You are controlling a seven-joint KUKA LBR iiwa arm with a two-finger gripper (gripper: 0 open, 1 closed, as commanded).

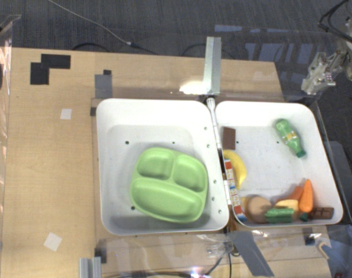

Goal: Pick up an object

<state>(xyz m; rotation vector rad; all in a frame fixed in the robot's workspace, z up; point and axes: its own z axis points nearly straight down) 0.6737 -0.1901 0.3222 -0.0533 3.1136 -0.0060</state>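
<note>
The claw (318, 77) hangs beyond the right bin's (262, 117) far right corner; I cannot tell its state. The green bottle (289, 136), alone near that corner, looks light, stiff and slippery, best pinched across its middle.

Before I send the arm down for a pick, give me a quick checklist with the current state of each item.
1. Gripper parked outside both bins, top right: ok.
2. Gripper open for a grasp: cannot tell.
3. Green bottle lying alone, space all round it: ok.
4. Carrot free of neighbours: not ok, crowded into the near corner pile.
5. Banana away from the divider wall: not ok, lies close beside it.
6. Green plate alone in the left bin: ok.
</note>
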